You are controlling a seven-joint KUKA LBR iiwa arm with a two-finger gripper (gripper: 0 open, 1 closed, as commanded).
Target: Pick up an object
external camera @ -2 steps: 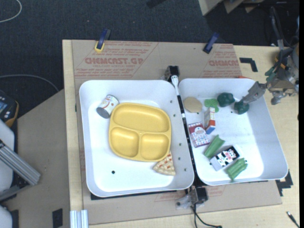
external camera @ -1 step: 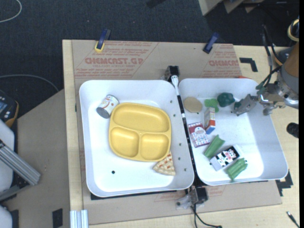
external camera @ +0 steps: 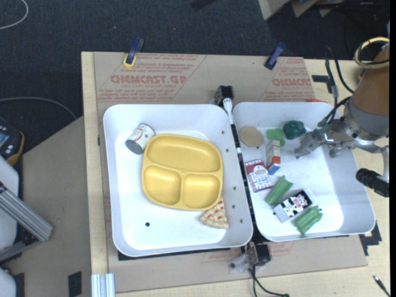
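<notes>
The arm's gripper (external camera: pixel 319 150) hangs over the right bin (external camera: pixel 352 221), near its upper right part, with its fingers spread open and nothing between them. Just to its left lie a dark green lump (external camera: pixel 294 129) and a small red and white carton (external camera: pixel 273 154). Further left sit a tan round disc (external camera: pixel 251 136) and a red patterned box (external camera: pixel 260 174). Toward the bin's front lie a green stick (external camera: pixel 278 190), a black and white pack (external camera: pixel 292 205) and another green piece (external camera: pixel 308 219).
The left bin (external camera: pixel 124 228) bears a yellow divided tray (external camera: pixel 182 171), a small tipped can (external camera: pixel 139 138) at its upper left and a pizza slice toy (external camera: pixel 215 216) at its lower right. A black ridge (external camera: pixel 238 166) divides the bins. Clamps (external camera: pixel 131 54) hold the board's far edge.
</notes>
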